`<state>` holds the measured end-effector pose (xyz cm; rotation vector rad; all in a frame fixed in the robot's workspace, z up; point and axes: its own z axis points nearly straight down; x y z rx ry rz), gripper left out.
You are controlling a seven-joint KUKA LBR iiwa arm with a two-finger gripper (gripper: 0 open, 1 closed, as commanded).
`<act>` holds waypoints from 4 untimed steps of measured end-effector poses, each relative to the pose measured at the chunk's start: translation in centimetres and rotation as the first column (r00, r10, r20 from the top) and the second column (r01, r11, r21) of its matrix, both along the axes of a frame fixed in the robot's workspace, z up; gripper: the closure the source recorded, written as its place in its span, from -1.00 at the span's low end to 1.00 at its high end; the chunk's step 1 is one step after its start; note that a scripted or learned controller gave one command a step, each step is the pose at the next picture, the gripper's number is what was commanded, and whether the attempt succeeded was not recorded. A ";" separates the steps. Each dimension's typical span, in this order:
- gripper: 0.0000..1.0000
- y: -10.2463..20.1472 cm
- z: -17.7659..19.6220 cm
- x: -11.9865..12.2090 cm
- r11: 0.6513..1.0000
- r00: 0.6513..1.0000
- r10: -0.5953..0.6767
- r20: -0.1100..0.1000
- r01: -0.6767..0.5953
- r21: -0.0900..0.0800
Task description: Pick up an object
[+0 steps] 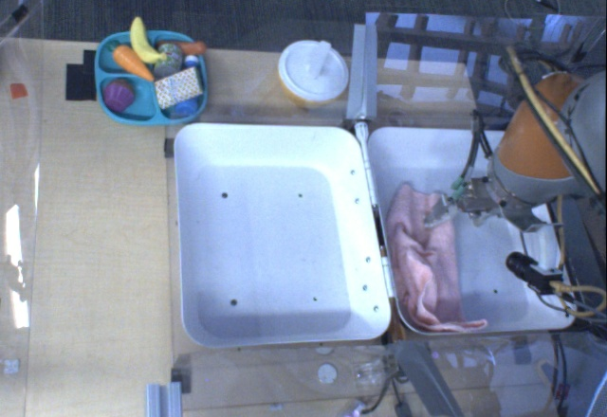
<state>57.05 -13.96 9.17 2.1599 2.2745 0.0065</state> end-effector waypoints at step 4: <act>-1.00 1.1 -0.1 -5.9 0.994 0.994 0.111 0.009 -0.111 -0.004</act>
